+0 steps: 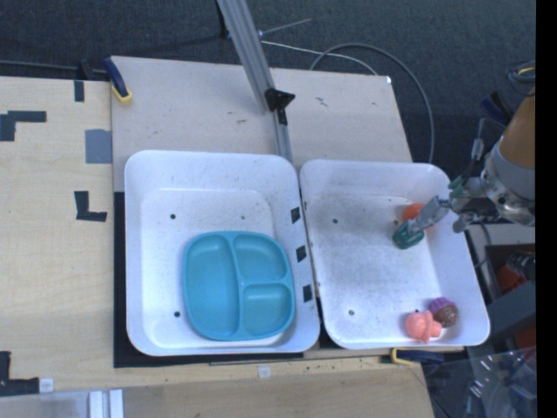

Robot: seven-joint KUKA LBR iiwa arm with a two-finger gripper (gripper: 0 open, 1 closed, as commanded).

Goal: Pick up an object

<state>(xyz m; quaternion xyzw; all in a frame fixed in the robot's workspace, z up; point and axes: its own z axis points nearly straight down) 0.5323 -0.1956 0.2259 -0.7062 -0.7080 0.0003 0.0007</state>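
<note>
My gripper (418,225) reaches into the right bin (365,259) from the right, low over its upper right part. Its tip is right against a small dark green object (405,237) on the bin floor. A small orange object (410,209) lies just behind the tip, partly covered by it. I cannot tell whether either object is gripped. In the bin's near right corner a pink lumpy toy (421,326) rests beside a small purple and brown object (443,311).
The left bin (148,233) bears a blue divided plate (237,284). A slanted metal pole (248,46) rises from the bench behind the bins. A grey cable (418,85) curves behind the right bin.
</note>
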